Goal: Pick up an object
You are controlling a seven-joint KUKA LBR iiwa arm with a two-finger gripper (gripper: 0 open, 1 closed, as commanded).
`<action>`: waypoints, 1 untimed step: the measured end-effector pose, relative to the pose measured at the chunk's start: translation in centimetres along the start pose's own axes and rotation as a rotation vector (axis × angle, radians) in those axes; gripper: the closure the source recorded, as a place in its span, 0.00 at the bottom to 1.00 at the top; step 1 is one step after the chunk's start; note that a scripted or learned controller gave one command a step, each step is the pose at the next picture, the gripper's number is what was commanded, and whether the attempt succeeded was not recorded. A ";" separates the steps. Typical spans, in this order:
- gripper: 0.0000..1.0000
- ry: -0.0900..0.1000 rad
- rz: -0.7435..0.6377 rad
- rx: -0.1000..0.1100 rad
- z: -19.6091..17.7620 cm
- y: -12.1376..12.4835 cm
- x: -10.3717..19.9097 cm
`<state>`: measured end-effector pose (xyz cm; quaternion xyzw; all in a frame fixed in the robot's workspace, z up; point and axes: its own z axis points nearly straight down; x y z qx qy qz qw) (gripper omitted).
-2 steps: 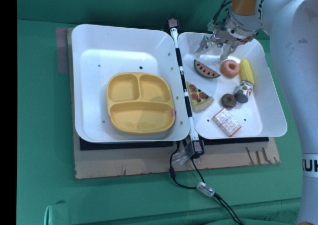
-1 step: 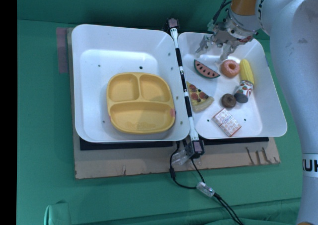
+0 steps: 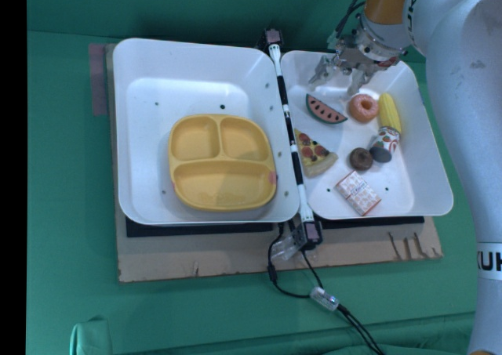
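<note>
My gripper (image 3: 339,79) hangs over the far part of the right bin (image 3: 427,189), fingers spread open and nothing between them. Just below it lie a watermelon slice (image 3: 324,110) and a pink-frosted donut (image 3: 362,107). A corn cob (image 3: 389,112) lies right of the donut. Nearer the front are a chocolate donut (image 3: 361,159), a small cup-like toy (image 3: 383,143), a pizza slice (image 3: 314,152) and a red-and-white packet (image 3: 358,193).
The left bin (image 3: 141,71) holds a yellow divided plate (image 3: 222,161). A black-and-white bar (image 3: 287,122) runs between the bins, with cables (image 3: 314,287) trailing off the front. The arm (image 3: 463,71) fills the right side.
</note>
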<state>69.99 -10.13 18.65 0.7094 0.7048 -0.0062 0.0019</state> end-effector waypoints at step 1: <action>0.00 0.000 0.000 0.000 0.0 0.0 0.0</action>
